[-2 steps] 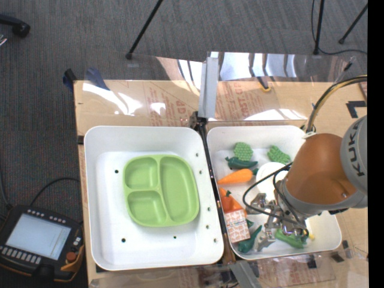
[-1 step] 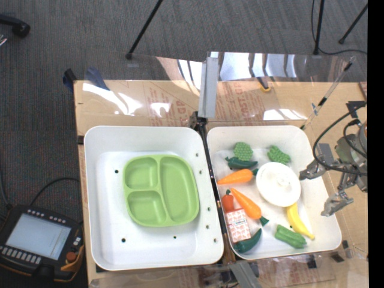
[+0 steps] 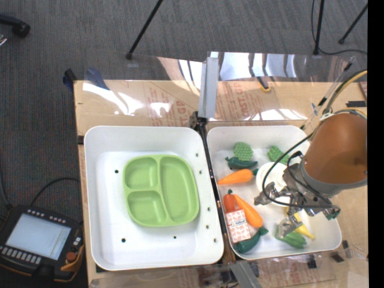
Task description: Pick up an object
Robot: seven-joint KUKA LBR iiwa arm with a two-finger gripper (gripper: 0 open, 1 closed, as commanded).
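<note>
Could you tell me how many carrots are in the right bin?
2: one carrot near the bin's middle, pointing left; another carrot below it, beside the bottle. The arm may hide more.

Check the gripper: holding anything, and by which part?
Cannot tell. The gripper is low in the right bin over the yellow and green toys, but no grasp is visible.

Green divided plate point(image 3: 161, 190) in left bin point(image 3: 96, 161); teach pendant point(image 3: 39, 239) on the floor.
</note>
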